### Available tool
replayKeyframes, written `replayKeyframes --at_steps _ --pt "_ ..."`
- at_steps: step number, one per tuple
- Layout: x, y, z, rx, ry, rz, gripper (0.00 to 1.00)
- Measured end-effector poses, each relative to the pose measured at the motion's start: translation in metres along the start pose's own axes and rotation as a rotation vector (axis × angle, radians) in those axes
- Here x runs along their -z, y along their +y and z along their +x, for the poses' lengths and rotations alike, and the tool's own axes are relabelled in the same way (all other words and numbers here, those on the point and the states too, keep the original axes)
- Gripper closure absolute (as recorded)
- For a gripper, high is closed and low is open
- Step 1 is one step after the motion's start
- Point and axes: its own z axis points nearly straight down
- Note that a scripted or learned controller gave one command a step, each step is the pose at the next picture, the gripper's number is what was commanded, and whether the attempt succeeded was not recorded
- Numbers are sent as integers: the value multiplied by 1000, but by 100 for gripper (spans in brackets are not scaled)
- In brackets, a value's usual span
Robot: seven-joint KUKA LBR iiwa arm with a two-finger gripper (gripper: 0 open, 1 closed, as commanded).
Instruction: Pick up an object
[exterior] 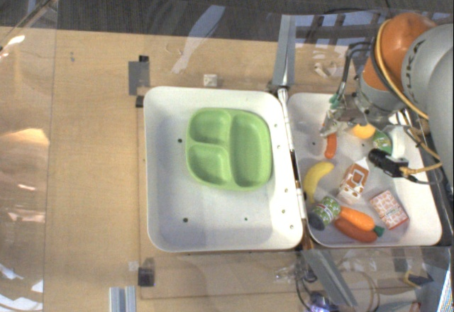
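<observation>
My gripper (335,123) hangs low over the back left part of the right bin (425,236). Just below its tip lies a small orange stick-shaped piece (330,147); whether the two touch I cannot tell. Further forward in the same bin are a yellow banana (317,177), a small white and orange carton (354,181), a pink box (388,208), a carrot (357,221) and a green can (326,210). A yellow-orange fruit (363,131) and a green item (383,142) sit beside the wrist, partly hidden by the arm.
The left bin (170,225) bears a green divided plate (230,148). A raised metal divider (286,55) runs between the bins at the back. Cables (397,165) trail from the arm over the right bin.
</observation>
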Motion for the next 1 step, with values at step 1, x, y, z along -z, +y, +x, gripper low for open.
replayKeyframes --at_steps 1 --pt "133 30 62 14 1 0 100"
